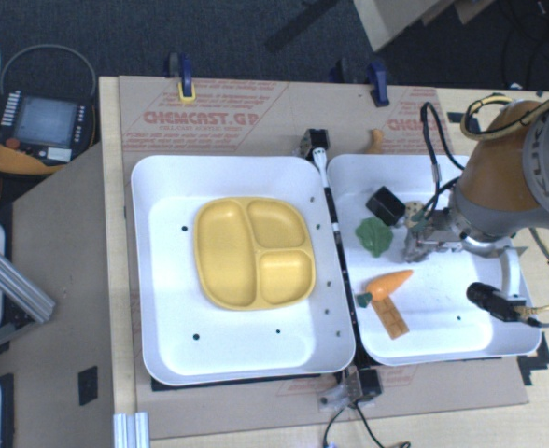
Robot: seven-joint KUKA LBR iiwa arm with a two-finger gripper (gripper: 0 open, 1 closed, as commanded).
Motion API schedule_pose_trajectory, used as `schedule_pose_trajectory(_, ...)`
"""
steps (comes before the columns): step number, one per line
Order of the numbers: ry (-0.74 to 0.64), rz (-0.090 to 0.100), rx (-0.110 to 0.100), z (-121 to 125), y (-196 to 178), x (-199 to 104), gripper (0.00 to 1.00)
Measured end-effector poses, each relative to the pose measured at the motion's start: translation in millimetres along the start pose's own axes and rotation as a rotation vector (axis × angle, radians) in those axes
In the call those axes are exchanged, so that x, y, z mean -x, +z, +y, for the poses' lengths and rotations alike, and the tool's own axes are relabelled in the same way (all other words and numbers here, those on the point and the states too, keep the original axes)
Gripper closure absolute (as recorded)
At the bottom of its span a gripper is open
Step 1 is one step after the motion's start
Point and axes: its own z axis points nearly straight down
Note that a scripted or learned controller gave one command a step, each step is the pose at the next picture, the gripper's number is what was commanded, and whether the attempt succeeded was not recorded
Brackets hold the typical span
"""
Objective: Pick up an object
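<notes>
- Dark blue-grey carpet (162,17) covers the floor around the bench.
- On the floor at the far left lies a small screen box (46,119) with a black cable looping round it.
- A silver metal bar (13,283) slants across the left edge.
- The bench top is a brown board (116,250) with red writing (200,117) along its far side.
- Two blue clamps (186,71) grip the far edge of the board.
- Two white bins sit side by side on the board, touching in the middle.
- The left bin (162,334) holds a yellow plate (254,250) with three parts, lying flat in the middle.
- The right bin (443,329) holds four small things.
- A black block (384,203) lies at the far side of it, tilted.
- A green toy (375,236) lies just near of the black block.
- An orange carrot (389,283) lies in the middle of the bin, with its tip pointing right.
- A brown stick (392,318) touches the carrot's fat end and points to the near side.
- The grey and orange arm (503,180) comes in from the right, over the right bin.
- The gripper (422,243) is low in the right bin, just right of the green toy and just far of the carrot.
- I cannot tell how far open the gripper is, or if it has hold of anything.
</notes>
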Motion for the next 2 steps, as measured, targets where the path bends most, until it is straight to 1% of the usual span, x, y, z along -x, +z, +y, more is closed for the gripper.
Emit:
schedule_pose_trajectory(1, -0.001, -0.002, 0.005, 4, -43, 0, 1.0)
schedule_pose_trajectory(2, -0.001, -0.002, 0.005, -2, -89, 3, 1.0)
